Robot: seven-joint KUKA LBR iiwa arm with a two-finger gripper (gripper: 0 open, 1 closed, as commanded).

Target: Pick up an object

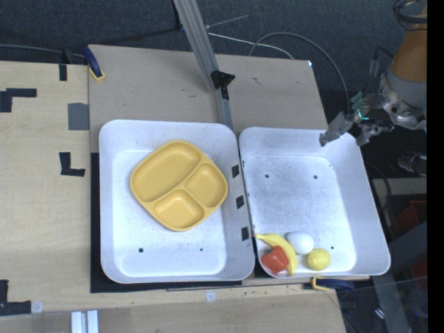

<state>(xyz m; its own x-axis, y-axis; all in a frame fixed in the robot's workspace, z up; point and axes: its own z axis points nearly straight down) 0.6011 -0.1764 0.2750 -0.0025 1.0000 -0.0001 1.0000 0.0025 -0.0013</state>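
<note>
In the right bin (347, 186), several small objects cluster at the near edge: a yellow banana (284, 247), a red piece (275, 259) against it, a white egg-shaped object (300, 241) and a small yellow round fruit (318, 259). My gripper (345, 136) hangs over the far right corner of that bin, well away from the cluster. Its fingers (331, 133) are spread apart and hold nothing.
A yellow divided plate (179, 184) lies in the left bin (111, 207). A grey metal post (198, 33) slants in from the top toward the gap between the bins. A thin cable (291, 39) loops across the bench behind the right bin.
</note>
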